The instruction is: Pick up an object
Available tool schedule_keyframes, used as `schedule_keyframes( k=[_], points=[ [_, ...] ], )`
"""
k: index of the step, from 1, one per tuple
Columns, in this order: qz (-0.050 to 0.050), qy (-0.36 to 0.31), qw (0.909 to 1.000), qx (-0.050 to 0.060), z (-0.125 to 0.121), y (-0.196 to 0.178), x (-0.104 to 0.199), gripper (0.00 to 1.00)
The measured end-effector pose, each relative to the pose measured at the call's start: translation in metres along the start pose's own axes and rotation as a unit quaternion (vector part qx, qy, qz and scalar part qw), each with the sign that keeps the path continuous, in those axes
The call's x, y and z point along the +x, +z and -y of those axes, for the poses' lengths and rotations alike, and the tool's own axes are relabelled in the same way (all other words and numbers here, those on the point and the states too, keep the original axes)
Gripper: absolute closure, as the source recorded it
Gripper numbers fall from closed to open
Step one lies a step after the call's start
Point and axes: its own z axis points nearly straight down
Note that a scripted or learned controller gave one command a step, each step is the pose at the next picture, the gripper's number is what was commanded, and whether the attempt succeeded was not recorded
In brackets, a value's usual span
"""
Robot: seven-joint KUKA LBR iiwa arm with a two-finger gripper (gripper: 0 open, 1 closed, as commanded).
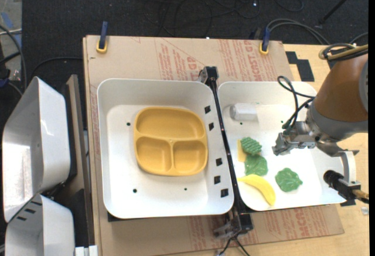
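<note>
The right bin [258, 92] holds a yellow banana [261, 188] near its front, a green leafy piece [288, 179] to the banana's right, two more green pieces [252, 154] by the bin's left wall, and a pale grey block [244, 112] toward the back. My gripper [283, 144] hangs low over the middle of this bin, just above and behind the green leafy piece, to the right of the two green pieces. Nothing shows between its fingers. The arm's orange band [350, 92] rises to the right.
The left bin [117, 96] holds a yellow divided tray [171, 139]. A black divider [218, 132] runs between the two bins. Cables cross the right bin's back corner. White containers [35, 143] stand off the bench at the left.
</note>
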Motion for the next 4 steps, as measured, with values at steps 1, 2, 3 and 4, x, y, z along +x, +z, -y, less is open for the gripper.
schedule_keyframes(
  k=[1,2,3,4],
  points=[
    [0.0,-0.001,1.0,0.0,-0.001,-0.063,-0.002,1.0],
    [0.0,-0.001,1.0,0.0,-0.002,-0.116,-0.002,1.0],
    [-0.001,-0.002,1.0,0.002,-0.023,-0.115,0.054,1.0],
    [-0.001,-0.002,1.0,0.002,-0.044,-0.114,0.096,1.0]
  ],
)
